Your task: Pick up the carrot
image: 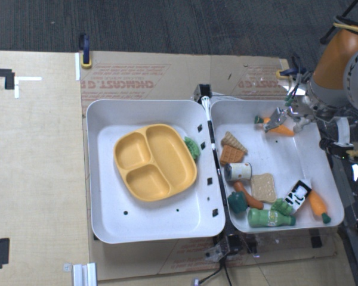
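Bright even overhead light, soft short shadows (faint bin glare), sharp focus throughout

I see two shallow white bins side by side on the bench. The left bin holds a yellow three-compartment plate, tilted a little, with a green leafy toy tucked against its right edge. In the right bin, a waffle-patterned cracker piece lies near the left wall, with a small white can on its side just nearer to me. A slice of toast sits right of the can. Along the near wall lies a green bottle, and a black-and-white card rests right of the toast. Brown cardboard lies under the bins' far side.
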`<action>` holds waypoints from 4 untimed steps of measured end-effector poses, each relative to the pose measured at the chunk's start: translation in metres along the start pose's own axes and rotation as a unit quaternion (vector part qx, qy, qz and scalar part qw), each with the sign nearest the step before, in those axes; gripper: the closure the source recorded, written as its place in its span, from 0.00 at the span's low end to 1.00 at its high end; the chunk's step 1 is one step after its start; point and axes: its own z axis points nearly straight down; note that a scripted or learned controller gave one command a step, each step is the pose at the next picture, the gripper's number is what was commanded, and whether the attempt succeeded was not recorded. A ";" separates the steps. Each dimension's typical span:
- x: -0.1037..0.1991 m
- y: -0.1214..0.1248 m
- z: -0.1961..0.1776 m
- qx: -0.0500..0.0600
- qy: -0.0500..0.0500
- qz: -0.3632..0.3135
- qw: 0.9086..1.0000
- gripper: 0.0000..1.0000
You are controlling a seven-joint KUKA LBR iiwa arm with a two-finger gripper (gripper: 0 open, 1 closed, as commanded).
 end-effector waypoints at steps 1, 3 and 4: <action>0.003 0.002 -0.012 -0.001 0.000 -0.004 1.000 1.00; 0.053 -0.044 0.005 -0.004 -0.008 0.011 1.000 0.00; 0.106 -0.049 0.004 -0.006 -0.013 0.011 1.000 0.00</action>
